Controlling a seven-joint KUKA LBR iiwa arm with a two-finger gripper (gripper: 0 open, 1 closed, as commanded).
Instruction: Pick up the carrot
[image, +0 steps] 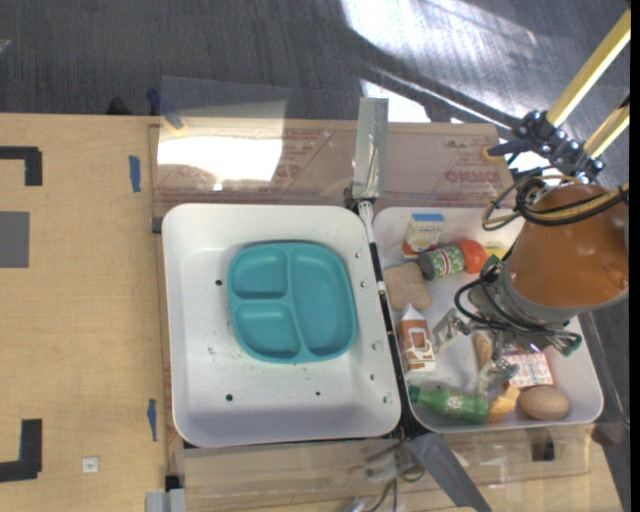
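Over the right bin (590, 400), the jaws (487, 352) hang; their spread cannot be told.
Left bin (190, 300): teal divided plate (293, 300). Right bin: green bottle (452, 403), egg (543, 403), cartons.

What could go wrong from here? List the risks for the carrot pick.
1. The small orange piece that looks like the carrot lies tight between the green bottle and a tan egg-shaped item, so the gripper may catch a neighbour instead.
2. The gripper hangs beside a card, short of the carrot. Descending here would likely miss.
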